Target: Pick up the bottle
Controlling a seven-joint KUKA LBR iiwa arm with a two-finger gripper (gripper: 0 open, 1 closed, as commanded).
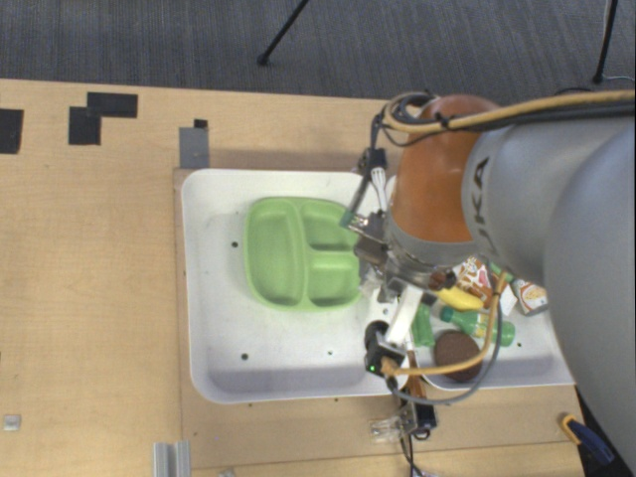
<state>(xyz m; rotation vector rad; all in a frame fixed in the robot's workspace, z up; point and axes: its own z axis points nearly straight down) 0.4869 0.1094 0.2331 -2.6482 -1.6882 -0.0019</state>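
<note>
A green bottle (483,327) with a yellowish neck lies on its side in the right bin (542,364), near that bin's front. My gripper (390,284) hangs under the orange-banded wrist, over the divide between the two bins, just left of the bottle. The wrist and arm hide much of the right bin. Nothing shows as held.
A green divided tray (298,251) lies in the left bin (214,296). Around the bottle sit a brown round thing (455,350), a yellow piece (458,299), a colourful packet (478,275) and an orange-and-white item (529,295). The arm covers the right side.
</note>
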